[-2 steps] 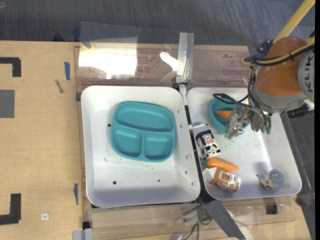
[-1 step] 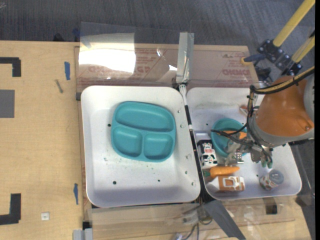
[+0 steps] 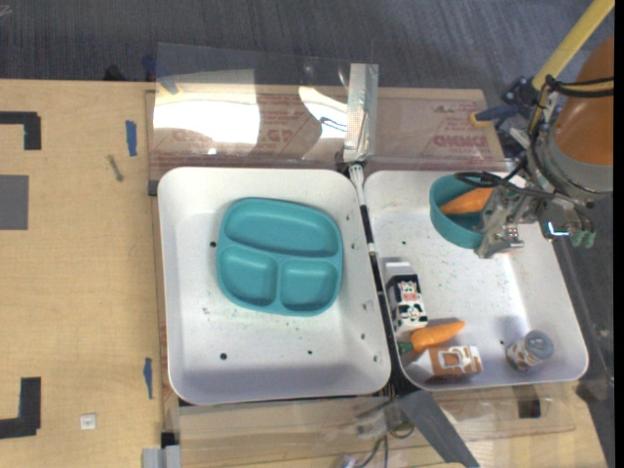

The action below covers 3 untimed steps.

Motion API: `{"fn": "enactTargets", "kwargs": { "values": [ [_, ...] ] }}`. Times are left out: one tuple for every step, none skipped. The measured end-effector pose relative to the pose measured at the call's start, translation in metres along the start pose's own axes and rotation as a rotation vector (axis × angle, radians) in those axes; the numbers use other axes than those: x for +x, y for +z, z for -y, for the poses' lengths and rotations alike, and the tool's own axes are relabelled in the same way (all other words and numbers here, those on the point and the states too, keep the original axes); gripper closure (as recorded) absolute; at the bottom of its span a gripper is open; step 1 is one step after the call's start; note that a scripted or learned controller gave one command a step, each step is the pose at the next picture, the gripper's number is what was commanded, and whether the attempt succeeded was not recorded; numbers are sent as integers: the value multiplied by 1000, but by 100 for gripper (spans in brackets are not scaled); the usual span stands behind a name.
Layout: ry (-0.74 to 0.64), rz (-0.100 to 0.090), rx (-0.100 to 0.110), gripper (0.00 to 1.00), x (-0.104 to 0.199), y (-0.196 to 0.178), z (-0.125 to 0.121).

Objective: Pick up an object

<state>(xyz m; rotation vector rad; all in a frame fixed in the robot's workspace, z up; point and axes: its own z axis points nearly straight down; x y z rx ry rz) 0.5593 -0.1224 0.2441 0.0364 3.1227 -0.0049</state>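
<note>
The right bin (image 3: 487, 295) holds several objects. A teal bowl (image 3: 448, 222) stands in its far corner with an orange carrot (image 3: 466, 201) lying in it. My gripper (image 3: 495, 237) hangs at the bowl's right rim, reaching in from the upper right under the orange-banded wrist (image 3: 590, 115). Nothing can be seen held in it. Along the bin's left wall lies a small black-and-white box (image 3: 407, 300). Below the box are a second carrot (image 3: 436, 334) and an orange-and-white carton (image 3: 454, 361). A small can (image 3: 531, 350) stands at the near right corner.
The left bin (image 3: 185, 291) holds a teal divided plate (image 3: 279, 254). A clear plastic sheet (image 3: 292, 115) stands behind both bins. The wooden bench (image 3: 68, 261) stretches to the left. A yellow bar (image 3: 580, 27) crosses the top right corner.
</note>
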Motion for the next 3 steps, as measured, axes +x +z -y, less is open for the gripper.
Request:
{"fn": "enactTargets", "kwargs": {
  "values": [
    [245, -13, -3, 100, -92, 2, -48],
    [244, -3, -3, 100, -94, -11, -48],
    [170, -11, -2, 100, -88, -17, -74]
  ]
}}
